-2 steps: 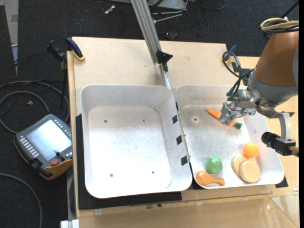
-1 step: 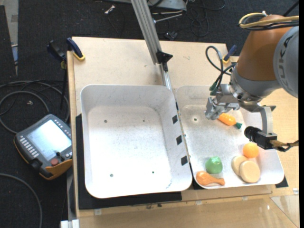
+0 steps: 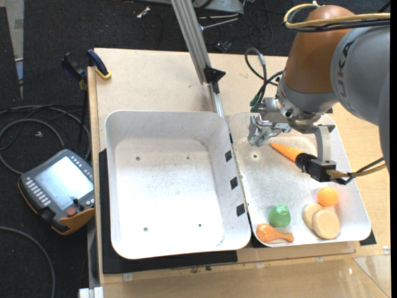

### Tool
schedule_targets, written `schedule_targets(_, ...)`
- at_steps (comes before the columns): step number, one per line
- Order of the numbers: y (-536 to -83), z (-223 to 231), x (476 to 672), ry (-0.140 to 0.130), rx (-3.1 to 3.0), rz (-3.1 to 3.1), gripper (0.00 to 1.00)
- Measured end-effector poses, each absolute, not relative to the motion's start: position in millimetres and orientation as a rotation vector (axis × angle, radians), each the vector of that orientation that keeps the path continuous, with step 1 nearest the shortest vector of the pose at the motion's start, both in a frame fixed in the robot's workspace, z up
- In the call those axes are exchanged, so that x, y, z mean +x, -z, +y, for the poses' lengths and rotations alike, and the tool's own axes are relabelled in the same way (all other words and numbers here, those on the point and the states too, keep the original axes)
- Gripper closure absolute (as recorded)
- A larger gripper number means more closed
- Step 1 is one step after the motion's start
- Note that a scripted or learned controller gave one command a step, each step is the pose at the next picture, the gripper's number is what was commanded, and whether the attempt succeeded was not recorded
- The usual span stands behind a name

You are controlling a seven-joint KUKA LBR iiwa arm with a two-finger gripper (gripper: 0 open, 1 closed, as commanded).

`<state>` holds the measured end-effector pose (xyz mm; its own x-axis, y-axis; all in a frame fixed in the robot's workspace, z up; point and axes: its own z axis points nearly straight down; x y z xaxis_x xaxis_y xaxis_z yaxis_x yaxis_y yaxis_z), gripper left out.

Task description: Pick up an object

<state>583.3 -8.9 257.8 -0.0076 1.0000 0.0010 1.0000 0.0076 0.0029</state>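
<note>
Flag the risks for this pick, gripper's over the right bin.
1. The gripper hangs beside the carrot, not over it, so a straight descent may close on nothing.
2. It is near the right bin left wall and could clip it.
3. The other objects, like the green ball, crowd the near edge, far from the gripper.

The arm [image 3: 366,67] is bulky and rounded, smooth grey over its upper shell, with part of some dark lettering showing on the grey. Just above the gripper [image 3: 257,138] a broad, glossy orange band [image 3: 316,51] swells out like a dome. A yellow cable [image 3: 322,20] loops over the top of that orange part, and thin dark wires [image 3: 257,73] curl out beside the wrist. The gripper itself is bare silvery metal, blocky and angular. Off to its side a small black unit [image 3: 316,166] hangs from a grey bracket.
</note>
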Motion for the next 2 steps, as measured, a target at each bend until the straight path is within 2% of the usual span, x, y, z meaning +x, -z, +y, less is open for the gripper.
schedule_targets(1, -261, 41, 607.3, -0.005, 2.212, 2.23, 1.0)
schedule_targets(2, -261, 86, 620.8, -0.004, 2.213, 2.229, 1.0)
